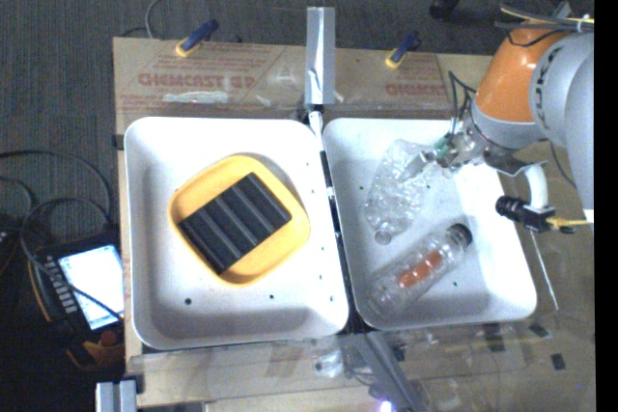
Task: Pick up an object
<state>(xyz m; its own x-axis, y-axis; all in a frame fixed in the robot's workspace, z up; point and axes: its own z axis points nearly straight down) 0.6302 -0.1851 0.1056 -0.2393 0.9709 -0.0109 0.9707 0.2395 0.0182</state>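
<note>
our gripper [446, 151] sits at the right bin's [502, 304] far edge, touching a crumpled clear plastic bottle [396, 193]; we cannot tell its state.

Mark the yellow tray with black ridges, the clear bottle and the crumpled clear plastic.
yellow tray [198, 193], camera view, left bin: bare yellow rim at its left edge.
clear bottle [422, 272], camera view, right bin: mid-body, over the orange contents.
crumpled clear plastic [394, 193], camera view, right bin: centre of the wad.

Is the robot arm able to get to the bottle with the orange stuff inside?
Probably yes. The bottle lies in the right bin, the same bin the tool is over, with nothing on top of it; only crumpled clear plastic lies nearby.
</note>
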